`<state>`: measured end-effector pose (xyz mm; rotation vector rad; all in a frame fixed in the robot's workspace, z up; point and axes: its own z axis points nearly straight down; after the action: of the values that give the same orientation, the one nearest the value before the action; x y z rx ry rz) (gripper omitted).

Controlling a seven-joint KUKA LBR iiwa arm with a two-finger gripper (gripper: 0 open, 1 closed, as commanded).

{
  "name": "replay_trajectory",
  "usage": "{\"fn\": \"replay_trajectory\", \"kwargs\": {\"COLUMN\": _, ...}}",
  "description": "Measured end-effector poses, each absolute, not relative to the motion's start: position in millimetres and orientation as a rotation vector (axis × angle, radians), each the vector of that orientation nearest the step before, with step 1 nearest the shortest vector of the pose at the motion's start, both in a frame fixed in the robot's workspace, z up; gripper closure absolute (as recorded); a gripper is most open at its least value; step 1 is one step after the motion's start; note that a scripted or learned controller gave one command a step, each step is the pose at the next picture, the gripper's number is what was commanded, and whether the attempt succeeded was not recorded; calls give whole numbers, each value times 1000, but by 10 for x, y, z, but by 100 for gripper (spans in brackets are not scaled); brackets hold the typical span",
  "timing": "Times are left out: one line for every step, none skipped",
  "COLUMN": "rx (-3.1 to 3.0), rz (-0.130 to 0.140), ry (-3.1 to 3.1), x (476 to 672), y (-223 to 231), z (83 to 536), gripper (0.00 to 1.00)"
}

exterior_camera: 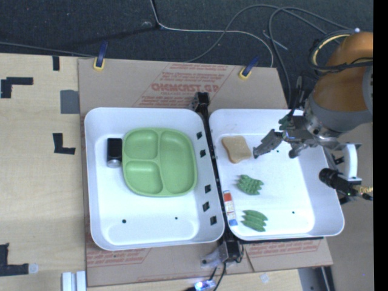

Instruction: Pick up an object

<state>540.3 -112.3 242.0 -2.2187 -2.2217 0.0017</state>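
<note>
Two green pods [249, 185] [254, 219], one bread slice [236, 148] — one plate [160, 162]

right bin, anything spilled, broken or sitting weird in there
Nothing looks spilled or damaged. In the right bin the bread slice and two green vegetable pieces lie apart on the floor. A small tube lies along the left wall, which is the sole oddity.

A green three-compartment plastic plate [160, 162] and a small black block [114, 151] lie in the left shallow white bin [103, 223]; the right white bin [315, 217] holds a tan bread slice [236, 149], two green leafy vegetable pieces [249, 185] [254, 219] and a thin white-and-red marker [229, 207], with the open two-finger gripper [280, 148] above it
</note>
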Motion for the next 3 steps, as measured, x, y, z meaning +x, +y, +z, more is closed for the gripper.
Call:
{"fn": "replay_trajectory", "kwargs": {"rx": -2218, "rz": 7, "ry": -2219, "x": 5474, "y": -1157, "z": 1932, "gripper": 0}}
{"fn": "replay_trajectory", "kwargs": {"rx": -2217, "rz": 9, "ry": -2217, "x": 5439, "y": -1218, "z": 1307, "gripper": 0}}
{"fn": "replay_trajectory", "kwargs": {"rx": -2221, "rz": 2, "ry": -2224, "x": 5439, "y": -1216, "z": 829, "gripper": 0}}
